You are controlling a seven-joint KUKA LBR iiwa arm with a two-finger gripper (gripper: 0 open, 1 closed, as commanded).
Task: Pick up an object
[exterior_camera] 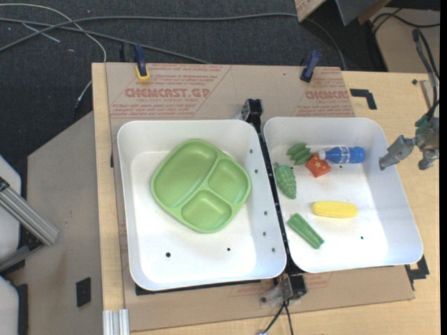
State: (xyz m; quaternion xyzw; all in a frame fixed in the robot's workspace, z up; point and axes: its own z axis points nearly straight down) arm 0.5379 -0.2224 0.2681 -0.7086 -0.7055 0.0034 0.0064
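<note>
Two white bins sit side by side; the right bin (398,208) is the landmark. Inside it lie a blue bottle (343,155), a red block (318,166), a yellow corn cob (334,209) and three green pieces. The gripper (412,153) hovers over this bin's far right rim, fingers spread, pinching nothing. Left of it, the other bin (140,243) holds a green plate (201,185).

Both bins (140,187) – smooth white plastic, faint sheen. Green divided plate (201,185) – matt plastic. Yellow corn (334,209), green toy pieces (306,230), blue bottle (343,155) – smooth plastic, slight gloss. Bench top (181,89) – printed brown cardboard, matt. Floor (49,75) – dark rough carpet.
</note>
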